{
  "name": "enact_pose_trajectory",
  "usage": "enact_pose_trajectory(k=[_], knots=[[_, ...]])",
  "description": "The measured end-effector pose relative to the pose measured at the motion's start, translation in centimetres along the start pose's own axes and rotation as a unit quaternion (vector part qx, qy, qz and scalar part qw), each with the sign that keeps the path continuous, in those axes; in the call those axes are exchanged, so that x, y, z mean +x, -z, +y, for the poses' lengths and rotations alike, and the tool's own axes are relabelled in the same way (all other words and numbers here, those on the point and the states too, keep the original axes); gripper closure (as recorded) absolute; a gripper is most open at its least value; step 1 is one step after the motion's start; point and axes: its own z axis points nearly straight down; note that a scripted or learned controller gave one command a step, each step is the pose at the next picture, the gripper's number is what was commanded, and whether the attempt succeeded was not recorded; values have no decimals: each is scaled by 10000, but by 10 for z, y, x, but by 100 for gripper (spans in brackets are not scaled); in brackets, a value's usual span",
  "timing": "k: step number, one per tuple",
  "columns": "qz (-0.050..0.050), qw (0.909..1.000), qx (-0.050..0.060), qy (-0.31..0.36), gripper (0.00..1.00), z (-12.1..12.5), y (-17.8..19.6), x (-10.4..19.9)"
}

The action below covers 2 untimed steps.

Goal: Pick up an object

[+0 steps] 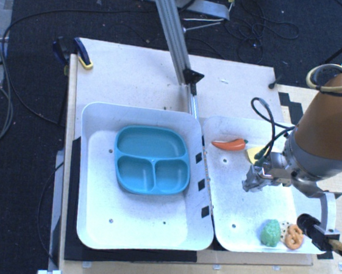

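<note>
The tool (253,181) hangs low over the right bin (225,222); I cannot tell its grip. An orange carrot (229,144) lies near, a green lump (271,232) and pretzel (293,237) further off.

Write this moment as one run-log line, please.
pincer low in right bin | carrot, green lump, pretzel lying loose | blue tray in left bin

- The arm (332,124) has a bulbous orange section, smooth and glossy, with a rounded grey segment beneath it.
- A black cable (270,120) loops off the wrist side; a pale yellowish cable (325,74) coils over the orange top.
- The gripper (253,181) is a small cluster of grey metal parts with dark fittings, its details blurred.
</note>
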Motion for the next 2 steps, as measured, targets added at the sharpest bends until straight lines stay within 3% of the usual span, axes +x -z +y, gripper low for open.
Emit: enact_pose_trajectory(k=[2], knots=[[-7, 10000, -8, -8, 100, 23, -14, 110]])
